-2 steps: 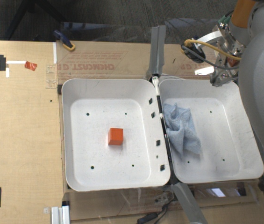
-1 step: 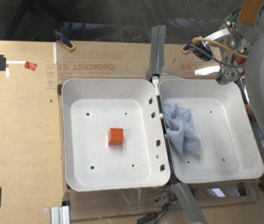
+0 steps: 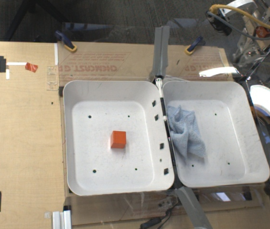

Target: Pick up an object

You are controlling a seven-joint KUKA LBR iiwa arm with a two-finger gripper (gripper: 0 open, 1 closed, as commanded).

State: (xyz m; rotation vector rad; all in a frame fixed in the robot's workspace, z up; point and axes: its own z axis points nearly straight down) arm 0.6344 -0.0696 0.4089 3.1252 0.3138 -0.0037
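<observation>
"Orange block first, since it's nearest us. It sits flat on the floor of the left bin, a little below the middle and clear of every wall."

"That would be my pick. Nothing touches it, so a straight drop from above should have room on all sides, I'd judge."

"And the right bin?"

"A blue-grey cloth lies crumpled against its left wall, next to the seam where the two bins meet. It's soft and bunched, so it would likely sag and trail if pinched by one fold."

"Why are the bins pushed together like that?"

"Probably so things can be carried from one to the other without crossing a gap. Dark clips run down the seam, seemingly to hold the two rims together."

"Behind them?"

"A sheet of brown cardboard is under the far edges, with two orange-tipped clamps at its back edge, I'd guess to stop it sliding."

"And the arm?"

"The arm is at the far right corner among yellow and black cables, well apart from both bins. Whether its working end is open or closed, I cannot tell."

"So no pick has begun?"

"By the look of it, no."
</observation>
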